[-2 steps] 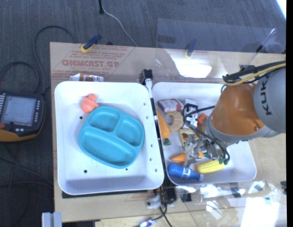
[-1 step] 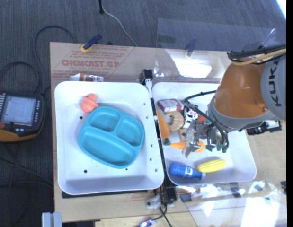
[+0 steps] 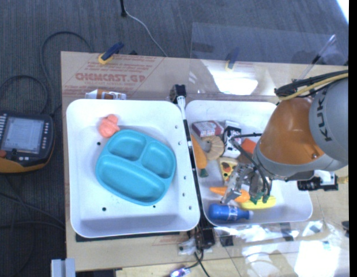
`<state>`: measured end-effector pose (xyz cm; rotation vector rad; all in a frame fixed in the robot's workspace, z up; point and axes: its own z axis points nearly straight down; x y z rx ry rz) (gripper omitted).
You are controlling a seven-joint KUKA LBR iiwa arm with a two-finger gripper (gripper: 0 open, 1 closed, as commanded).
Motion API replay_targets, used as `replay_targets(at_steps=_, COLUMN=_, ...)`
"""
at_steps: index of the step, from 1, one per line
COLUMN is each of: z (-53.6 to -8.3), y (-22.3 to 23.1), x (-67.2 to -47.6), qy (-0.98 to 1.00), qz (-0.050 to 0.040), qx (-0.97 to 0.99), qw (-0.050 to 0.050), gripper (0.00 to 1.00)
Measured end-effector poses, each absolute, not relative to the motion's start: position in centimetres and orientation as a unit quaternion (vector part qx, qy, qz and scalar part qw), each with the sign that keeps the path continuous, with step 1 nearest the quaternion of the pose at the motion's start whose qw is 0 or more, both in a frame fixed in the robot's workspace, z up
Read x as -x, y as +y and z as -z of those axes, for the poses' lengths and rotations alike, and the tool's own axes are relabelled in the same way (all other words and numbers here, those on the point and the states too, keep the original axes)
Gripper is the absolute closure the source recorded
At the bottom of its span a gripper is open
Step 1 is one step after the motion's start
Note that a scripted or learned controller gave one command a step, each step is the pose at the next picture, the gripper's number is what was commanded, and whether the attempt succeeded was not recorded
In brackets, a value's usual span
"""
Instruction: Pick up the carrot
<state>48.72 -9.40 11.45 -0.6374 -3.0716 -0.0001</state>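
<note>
The gripper [image 3: 239, 189] hangs low inside the right bin [image 3: 299, 209], its thin metal fingers [image 3: 230, 191] angled down and leftward, tips spread a little apart with nothing clearly clamped between them. Just left of those tips lies the carrot [image 3: 217, 190], a short, smooth orange taper resting on the bin floor; whether a fingertip touches it cannot be told. Under the gripper sits a glossy yellow piece [image 3: 260, 201] with small green bits on it, partly covered by the fingers. Just below the carrot lies a blue plastic bottle [image 3: 227, 213] on its side, rounded and shiny, against the bin's near wall.

Above the gripper, the arm's bulky orange band [image 3: 285, 134] and grey shell cover much of the bin. Above the carrot are a pale round disc [image 3: 215, 146], a brownish box-like item [image 3: 206, 129] and a yellow wedge with dark spots [image 3: 228, 167]. A long narrow orange-and-green piece [image 3: 199, 157] lies along the bin's left wall, above and left of the carrot.

Left of the carrot, across the divide, the left bin [image 3: 86, 212] holds a matte turquoise divided tray [image 3: 136, 166] with rounded corners and three compartments. A soft-looking lumpy pink-orange item [image 3: 108, 125] sits beside the tray's upper left corner. Both bins are shallow, white and smooth-walled, on a brown board [image 3: 143, 74] with red lettering.
</note>
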Motion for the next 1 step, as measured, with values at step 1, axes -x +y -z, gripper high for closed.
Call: replay_targets(at_steps=1, z=-18.40, y=-4.74, x=-48.48, qy=-0.937, qz=0.0000, qx=0.348, qw=-0.001, gripper=1.00)
